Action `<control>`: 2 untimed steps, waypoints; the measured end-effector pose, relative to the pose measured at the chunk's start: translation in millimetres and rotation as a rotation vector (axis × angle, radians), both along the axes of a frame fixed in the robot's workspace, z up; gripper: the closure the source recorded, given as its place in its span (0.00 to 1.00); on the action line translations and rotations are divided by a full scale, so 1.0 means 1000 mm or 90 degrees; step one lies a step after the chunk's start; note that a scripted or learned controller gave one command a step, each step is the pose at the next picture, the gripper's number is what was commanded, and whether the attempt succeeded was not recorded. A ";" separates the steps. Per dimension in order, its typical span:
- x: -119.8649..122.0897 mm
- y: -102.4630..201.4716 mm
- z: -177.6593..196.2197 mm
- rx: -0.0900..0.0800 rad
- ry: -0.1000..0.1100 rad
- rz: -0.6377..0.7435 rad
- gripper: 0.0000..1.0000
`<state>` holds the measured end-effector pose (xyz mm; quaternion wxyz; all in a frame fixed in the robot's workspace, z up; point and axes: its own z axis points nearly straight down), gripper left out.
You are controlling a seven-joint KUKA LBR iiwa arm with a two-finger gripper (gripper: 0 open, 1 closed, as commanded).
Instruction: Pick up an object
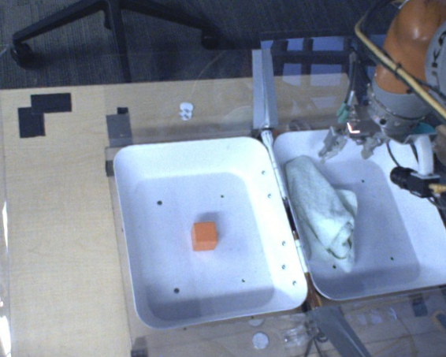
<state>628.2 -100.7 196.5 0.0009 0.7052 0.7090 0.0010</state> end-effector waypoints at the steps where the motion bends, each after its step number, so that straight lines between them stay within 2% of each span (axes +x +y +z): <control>1: 0.010 -0.052 0.101 -0.002 -0.002 -0.002 0.00; 2: 0.012 -0.050 0.112 -0.003 -0.005 0.002 1.00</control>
